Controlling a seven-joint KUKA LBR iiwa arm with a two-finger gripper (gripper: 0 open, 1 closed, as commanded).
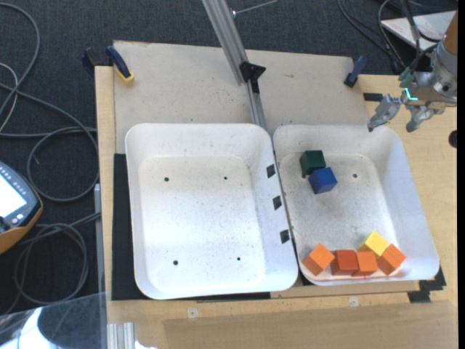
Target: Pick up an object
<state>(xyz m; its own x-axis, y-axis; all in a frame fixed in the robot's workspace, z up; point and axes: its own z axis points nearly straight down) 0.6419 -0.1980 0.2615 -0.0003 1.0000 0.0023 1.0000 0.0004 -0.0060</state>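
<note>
The right bin [410, 195] holds a dark green cube [312, 160] and a blue cube [322, 179] touching each other near its upper left. Along its front edge lie three orange blocks [317, 259] [355, 261] [392, 258] and a yellow cube [376, 242], packed close together. My gripper [397, 117] hangs above the right bin's back right corner, open, its two fingers spread with nothing between them. It is well to the right of the green and blue cubes.
The left bin [138, 195] sits beside the right one, with a row of black clips [277, 202] on the shared rim. A slanted metal rail [231, 35] crosses the bench back. Blue clamps [120, 62] [355, 70] hold the board's corners.
</note>
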